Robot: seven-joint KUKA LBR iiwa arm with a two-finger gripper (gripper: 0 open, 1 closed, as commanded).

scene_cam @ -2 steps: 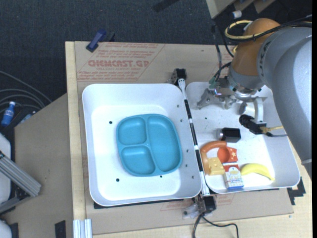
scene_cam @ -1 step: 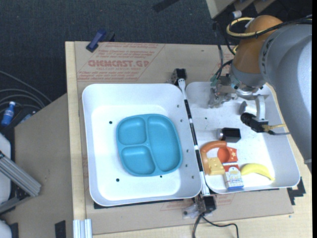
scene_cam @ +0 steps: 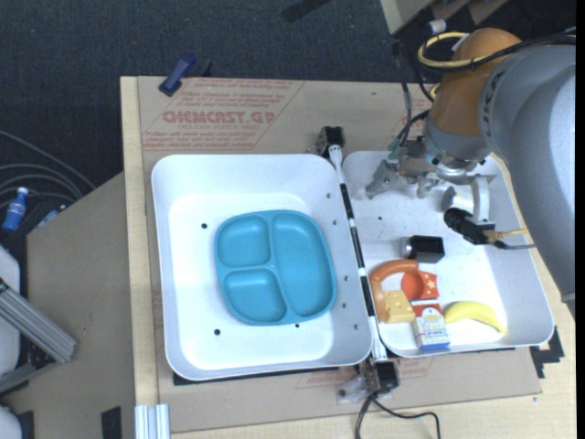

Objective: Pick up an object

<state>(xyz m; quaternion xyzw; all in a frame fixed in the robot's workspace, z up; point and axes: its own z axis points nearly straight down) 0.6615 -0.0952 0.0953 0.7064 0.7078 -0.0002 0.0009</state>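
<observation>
- 2 white bins side by side on the worktop [scene_cam: 228,122]: left bin [scene_cam: 174,245], right bin [scene_cam: 521,309].
- 1 blue divided plate [scene_cam: 274,265], three compartments, flat in the left bin, well off to the lower left of the end effector.
- Right bin holds 5 loose items, all below the end effector, nearer the front wall:
  - 1 small black block [scene_cam: 426,245], closest, just below it and apart from the rest.
  - 1 orange curved piece [scene_cam: 393,272], arching over the yellow-orange block.
  - 1 red piece [scene_cam: 428,285], touching the orange curve.
  - 1 yellow-orange block [scene_cam: 395,307], under the curve.
  - 1 banana [scene_cam: 473,314], lower right, near the bin's front corner.
  - plus 1 small white-and-blue box [scene_cam: 433,332], between block and banana, at the front wall. So 6 total.
- 1 arm [scene_cam: 539,144], comes in from the right, orange band up top, wrist pointed down over the far end of the right bin.
- End effector [scene_cam: 423,177]: hangs over bare bin floor, nothing visibly in it; can't tell if spread or pressed together from this angle.
</observation>
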